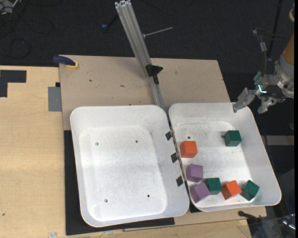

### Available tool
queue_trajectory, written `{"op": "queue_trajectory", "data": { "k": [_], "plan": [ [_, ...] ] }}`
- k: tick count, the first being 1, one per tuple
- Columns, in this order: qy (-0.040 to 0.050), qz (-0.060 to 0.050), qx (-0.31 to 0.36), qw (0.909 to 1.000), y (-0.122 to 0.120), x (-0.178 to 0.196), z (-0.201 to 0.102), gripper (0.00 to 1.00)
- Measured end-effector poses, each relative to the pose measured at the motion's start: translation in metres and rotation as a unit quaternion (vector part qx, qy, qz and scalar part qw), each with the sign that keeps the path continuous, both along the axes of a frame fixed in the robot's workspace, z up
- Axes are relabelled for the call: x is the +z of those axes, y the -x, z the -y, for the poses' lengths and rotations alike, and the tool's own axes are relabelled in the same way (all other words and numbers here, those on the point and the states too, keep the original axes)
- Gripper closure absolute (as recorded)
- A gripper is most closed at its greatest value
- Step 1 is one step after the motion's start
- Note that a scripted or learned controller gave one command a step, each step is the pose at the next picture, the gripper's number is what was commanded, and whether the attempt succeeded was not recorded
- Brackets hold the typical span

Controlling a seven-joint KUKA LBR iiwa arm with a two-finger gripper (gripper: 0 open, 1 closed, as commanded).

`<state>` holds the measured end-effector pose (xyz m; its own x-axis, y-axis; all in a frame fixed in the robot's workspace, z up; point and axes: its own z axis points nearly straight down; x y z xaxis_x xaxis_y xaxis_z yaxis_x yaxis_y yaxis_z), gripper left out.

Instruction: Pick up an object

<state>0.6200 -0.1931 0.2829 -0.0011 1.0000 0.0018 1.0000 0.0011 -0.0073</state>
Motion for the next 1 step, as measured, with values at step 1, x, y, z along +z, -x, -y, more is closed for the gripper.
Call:
{"op": "queue_trajectory", "data": {
  "k": [1],
  "plan": [
    [0.0007, 0.002, 0.002, 1.0000, -0.0008, 0.0026, -0.0004, 0.00]
  ]
}}
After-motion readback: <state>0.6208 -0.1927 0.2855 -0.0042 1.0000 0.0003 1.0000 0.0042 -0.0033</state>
